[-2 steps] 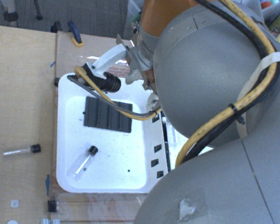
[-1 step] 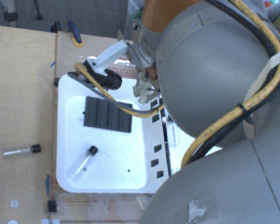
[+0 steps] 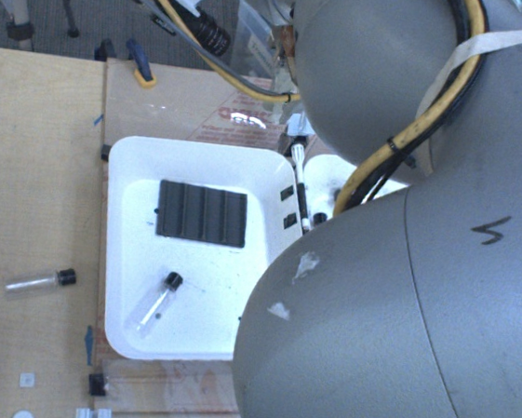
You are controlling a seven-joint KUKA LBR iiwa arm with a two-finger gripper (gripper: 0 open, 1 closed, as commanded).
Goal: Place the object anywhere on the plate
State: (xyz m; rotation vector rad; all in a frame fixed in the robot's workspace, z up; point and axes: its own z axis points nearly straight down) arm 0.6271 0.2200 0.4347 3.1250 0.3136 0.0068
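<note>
While arm hides right bin | vial lies in left bin

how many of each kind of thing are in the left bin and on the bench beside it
Clear vials with black caps: 2, one in the white bin, one on the wooden bench
Black ridged plate: 1, in the white bin
Total: 3

We note a light wooden bench carrying a white bin, with a second bin just beside it. Directly on the bare bench, left of the bins, lies one clear vial with a black cap, on its side
</note>
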